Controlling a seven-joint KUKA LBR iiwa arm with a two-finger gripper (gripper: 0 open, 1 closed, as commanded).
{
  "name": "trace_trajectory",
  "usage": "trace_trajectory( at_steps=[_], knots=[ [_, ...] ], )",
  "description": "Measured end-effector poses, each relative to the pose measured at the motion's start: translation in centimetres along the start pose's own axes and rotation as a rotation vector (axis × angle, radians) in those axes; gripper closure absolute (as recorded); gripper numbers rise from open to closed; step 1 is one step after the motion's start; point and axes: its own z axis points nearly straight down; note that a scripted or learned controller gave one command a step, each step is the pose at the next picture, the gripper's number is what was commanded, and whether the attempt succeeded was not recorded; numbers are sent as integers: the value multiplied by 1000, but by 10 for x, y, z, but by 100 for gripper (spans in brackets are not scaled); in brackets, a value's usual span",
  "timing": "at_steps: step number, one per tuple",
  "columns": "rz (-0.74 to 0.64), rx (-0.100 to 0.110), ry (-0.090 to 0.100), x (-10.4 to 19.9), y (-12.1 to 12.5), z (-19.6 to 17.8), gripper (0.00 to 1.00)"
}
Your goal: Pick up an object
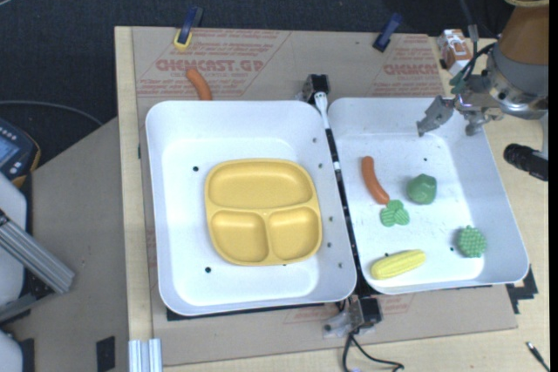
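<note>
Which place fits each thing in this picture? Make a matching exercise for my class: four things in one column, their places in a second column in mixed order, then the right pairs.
Things
1. yellow plate
2. corn cob
3. gripper
4. orange sausage

Places
A. near the front edge of the right bin
B. on the cardboard behind the left bin
C. in the middle of the left bin
D. over the far right corner of the right bin

Pairs: 1-C, 2-A, 3-D, 4-B
</note>
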Motion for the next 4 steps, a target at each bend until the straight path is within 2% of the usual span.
trace_trajectory(
  at_steps=[1,2,3,4],
  knots=[
    [0,6,2,1,-5,43,0],
    [0,7,2,1,-9,106,0],
    [1,4,1,2,-9,105,0],
    [1,1,0,1,-8,94,100]
  ],
)
